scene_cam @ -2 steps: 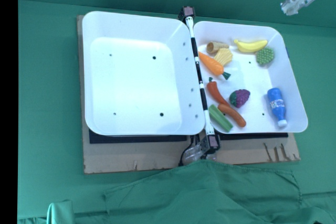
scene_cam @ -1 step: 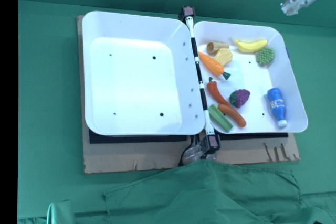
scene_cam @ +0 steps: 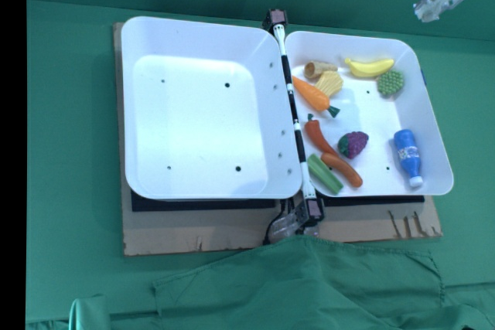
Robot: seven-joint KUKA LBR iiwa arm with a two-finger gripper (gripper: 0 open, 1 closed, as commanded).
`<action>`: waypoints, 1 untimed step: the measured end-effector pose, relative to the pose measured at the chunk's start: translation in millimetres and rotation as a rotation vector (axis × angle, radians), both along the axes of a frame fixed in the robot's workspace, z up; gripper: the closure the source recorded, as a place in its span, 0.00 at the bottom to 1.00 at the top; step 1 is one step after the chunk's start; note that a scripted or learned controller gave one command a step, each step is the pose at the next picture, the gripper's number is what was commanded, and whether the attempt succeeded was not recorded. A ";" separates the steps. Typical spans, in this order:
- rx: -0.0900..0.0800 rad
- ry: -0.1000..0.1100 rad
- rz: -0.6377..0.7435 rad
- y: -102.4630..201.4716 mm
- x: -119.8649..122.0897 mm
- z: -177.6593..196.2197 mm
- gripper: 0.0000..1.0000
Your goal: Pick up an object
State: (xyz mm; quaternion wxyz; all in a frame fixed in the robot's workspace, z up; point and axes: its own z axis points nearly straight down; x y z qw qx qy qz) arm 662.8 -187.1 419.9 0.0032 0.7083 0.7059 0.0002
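green cloth (scene_cam: 309,282) bunches nearest, then two bins; toys crowd the right bin (scene_cam: 433,120): banana (scene_cam: 369,66), carrot (scene_cam: 313,96), grapes (scene_cam: 353,143), blue bottle (scene_cam: 407,155). gripper (scene_cam: 433,2) hangs high beyond the far right corner, carrying nothing i can see. i'd pick the bottle, lying apart from the rest, and drop straight down across its width.

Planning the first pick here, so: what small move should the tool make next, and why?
Probably swing the tool down and in over the right bin, toward the blue bottle. The tool hangs above the bench beyond the bin's far right corner, and the bottle lies apart from the other toys.
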 end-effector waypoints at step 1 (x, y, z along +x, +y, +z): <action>0.003 0.009 0.001 0.3 15.9 -82.3 1.00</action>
